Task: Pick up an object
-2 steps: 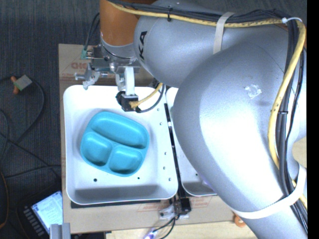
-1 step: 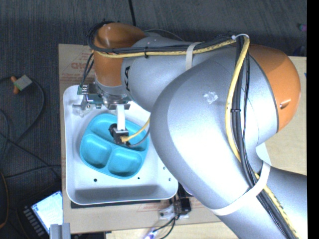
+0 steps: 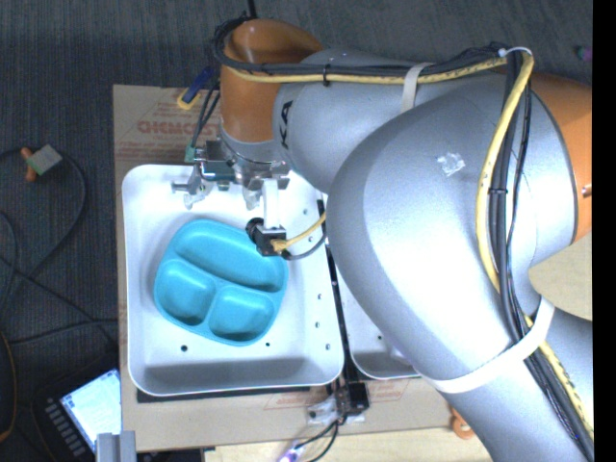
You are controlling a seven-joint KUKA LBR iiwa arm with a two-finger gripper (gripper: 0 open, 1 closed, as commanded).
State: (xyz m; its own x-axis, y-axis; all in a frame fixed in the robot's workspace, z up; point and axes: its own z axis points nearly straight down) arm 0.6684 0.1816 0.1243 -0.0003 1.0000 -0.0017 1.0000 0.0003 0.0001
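**Blue tray in left bin, pincer above far end**

Object: a blue plastic tray (image 3: 221,280) with three compartments, one long and two smaller. It lies flat on the floor of the left bin (image 3: 144,354), roughly central, turned at a slant to the bin walls. Its upper right edge passes under a small black fitting with a yellow cable (image 3: 272,241) that hangs from the arm's wrist; whether the two touch cannot be told.

Pincer (image 3: 231,189): over the far end of the left bin, just beyond the tray's far edge. Two pale metal fingers (image 3: 195,186) stand apart with a visible gap, so the pincer reads as released. Nothing sits between them. They are near the tray but not on it.

Arm: the orange band (image 3: 252,85) sits directly above the wrist, and the large grey body (image 3: 433,219) comes in from the right, covering most of the right bin (image 3: 371,359), of which a near corner shows.

Surroundings: both bins rest on a brown cardboard sheet (image 3: 159,123) with red print, laid on the surface. Dark carpet (image 3: 58,85) lies to the left, with a small grey and orange item (image 3: 41,160) on a cable. A screen-like device (image 3: 91,404) shows at the lower left.
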